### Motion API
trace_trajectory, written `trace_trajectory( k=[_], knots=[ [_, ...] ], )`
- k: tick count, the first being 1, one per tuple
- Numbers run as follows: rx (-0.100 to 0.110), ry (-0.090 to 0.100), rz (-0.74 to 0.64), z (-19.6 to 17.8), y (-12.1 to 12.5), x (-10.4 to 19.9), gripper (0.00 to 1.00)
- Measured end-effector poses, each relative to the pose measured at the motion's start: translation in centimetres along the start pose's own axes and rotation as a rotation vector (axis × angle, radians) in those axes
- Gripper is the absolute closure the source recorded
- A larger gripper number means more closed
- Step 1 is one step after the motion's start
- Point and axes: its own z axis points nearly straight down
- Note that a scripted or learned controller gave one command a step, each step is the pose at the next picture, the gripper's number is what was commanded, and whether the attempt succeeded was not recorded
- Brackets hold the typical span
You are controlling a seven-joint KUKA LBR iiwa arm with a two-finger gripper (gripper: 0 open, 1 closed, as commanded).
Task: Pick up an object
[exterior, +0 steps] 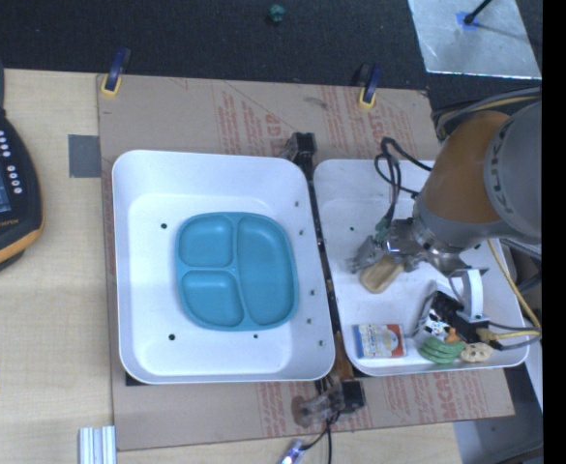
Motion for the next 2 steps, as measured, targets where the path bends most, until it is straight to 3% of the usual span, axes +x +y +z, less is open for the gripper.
trace_trajectory(
  k=[1,2],
  knots=[
    [0.002,-0.001,-0.003,-1.0,0.0,-0.1,1.0],
    [-0.004,0.001,0.0,-10.1,1.8,6.4,1.0]
  ],
)
